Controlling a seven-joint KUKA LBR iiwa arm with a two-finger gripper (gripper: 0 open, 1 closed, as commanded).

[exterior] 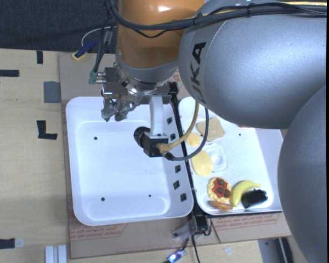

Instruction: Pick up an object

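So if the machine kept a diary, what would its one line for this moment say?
arm: over left white bin | gripper: near its back edge | yellow toy banana, pizza slice toy: right white bin

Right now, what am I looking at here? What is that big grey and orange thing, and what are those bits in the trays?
You are looking down from one camera fixed above a bench. The big grey and orange shape is a robot arm reaching in from the right. Its end effector, the grasping part, hangs over the left white bin. Nothing shows between its fingers. The right bin holds toy food: a banana, a small pizza, pale yellow pieces and a black object.
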